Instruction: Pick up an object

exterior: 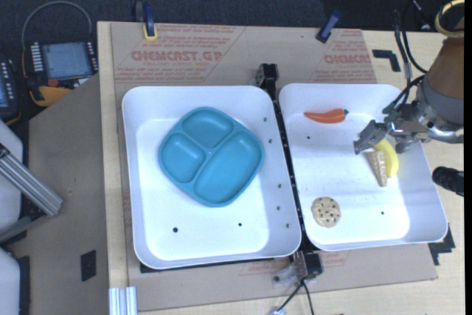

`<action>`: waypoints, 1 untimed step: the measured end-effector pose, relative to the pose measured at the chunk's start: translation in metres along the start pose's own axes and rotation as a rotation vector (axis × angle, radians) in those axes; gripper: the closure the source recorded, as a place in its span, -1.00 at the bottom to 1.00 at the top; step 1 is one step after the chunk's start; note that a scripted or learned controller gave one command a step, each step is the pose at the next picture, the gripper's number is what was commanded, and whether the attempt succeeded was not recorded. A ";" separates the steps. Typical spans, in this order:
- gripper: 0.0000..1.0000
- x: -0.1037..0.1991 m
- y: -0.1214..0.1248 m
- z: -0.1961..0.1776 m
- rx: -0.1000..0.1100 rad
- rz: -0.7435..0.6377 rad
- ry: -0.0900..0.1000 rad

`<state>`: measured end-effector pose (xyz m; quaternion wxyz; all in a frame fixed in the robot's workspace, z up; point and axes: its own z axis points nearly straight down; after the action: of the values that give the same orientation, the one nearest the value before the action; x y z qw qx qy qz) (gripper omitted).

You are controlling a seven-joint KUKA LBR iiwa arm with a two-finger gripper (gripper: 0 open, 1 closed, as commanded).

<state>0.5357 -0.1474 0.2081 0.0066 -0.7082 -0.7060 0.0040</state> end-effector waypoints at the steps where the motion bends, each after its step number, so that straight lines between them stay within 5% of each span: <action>1: -1.00 0.000 0.003 -0.006 -0.013 -0.003 -0.002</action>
<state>0.5387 -0.1471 0.2145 0.0012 -0.7071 -0.7071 0.0003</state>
